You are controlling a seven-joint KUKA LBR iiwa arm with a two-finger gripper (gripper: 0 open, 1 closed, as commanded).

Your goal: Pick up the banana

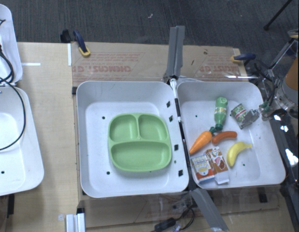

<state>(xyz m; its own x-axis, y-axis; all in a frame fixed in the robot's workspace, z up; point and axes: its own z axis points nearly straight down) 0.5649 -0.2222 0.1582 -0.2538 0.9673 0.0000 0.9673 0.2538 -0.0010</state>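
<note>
on your left, the left bin [86, 144] on the desk holds one green plate [139, 142]; the right bin [265, 175] holds one carrot [201, 141], one sausage [223, 136], one bottle [220, 111], one carton [210, 164], one packet [242, 115] and one banana [235, 152]. the banana lies low in that bin, its long axis slanting up to the right, down-left of the claw [267, 111] at the bin's right rim. you cannot tell whether the claw is open or closed.

Arm [290, 88] cut off at right edge, tool hidden; carton [210, 165] print too small to read
</note>
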